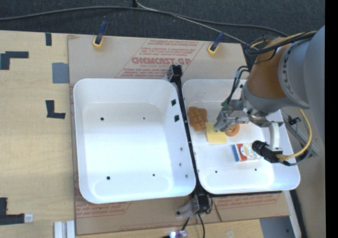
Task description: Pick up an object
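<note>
In the right bin [211, 181] lie a brown bread-like piece [198, 118], a flat yellow piece [215, 135], a small orange item [233, 130] and a small white box with blue and red print [244, 153]. My gripper [226, 123] is down in this bin, directly over the yellow piece's upper edge and beside the orange item. The fingers point down and their tips blend with the objects beneath. Nothing is visibly lifted off the bin floor.
The left bin [84, 94] stands beside the right one, with a black clip [175, 73] on the shared wall. The arm's orange band [266, 78] and cables [296, 147] hang over the right bin's right half. Yellow clamps [98, 40] hold the cardboard base.
</note>
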`<state>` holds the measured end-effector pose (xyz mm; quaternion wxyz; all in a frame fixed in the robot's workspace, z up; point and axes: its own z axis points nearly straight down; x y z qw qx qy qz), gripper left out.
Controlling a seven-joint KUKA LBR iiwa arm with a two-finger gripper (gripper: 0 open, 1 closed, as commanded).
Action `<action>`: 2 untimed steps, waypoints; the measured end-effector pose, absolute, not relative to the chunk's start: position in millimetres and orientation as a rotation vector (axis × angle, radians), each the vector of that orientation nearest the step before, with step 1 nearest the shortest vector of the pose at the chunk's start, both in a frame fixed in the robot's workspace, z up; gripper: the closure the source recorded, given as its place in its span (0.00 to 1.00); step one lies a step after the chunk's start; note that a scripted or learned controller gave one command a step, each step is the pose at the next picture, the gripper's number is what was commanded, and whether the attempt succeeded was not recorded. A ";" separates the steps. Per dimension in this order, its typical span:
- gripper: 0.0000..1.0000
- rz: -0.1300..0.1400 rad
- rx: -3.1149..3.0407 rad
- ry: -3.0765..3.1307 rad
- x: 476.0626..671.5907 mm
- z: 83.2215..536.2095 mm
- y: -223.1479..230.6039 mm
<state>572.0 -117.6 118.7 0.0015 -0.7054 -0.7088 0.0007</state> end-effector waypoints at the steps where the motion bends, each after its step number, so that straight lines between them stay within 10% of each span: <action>1: 1.00 0.010 -2.230 -2.210 511.8 111.2 -199.5; 2: 0.00 0.002 -2.220 -2.221 515.7 111.6 -193.2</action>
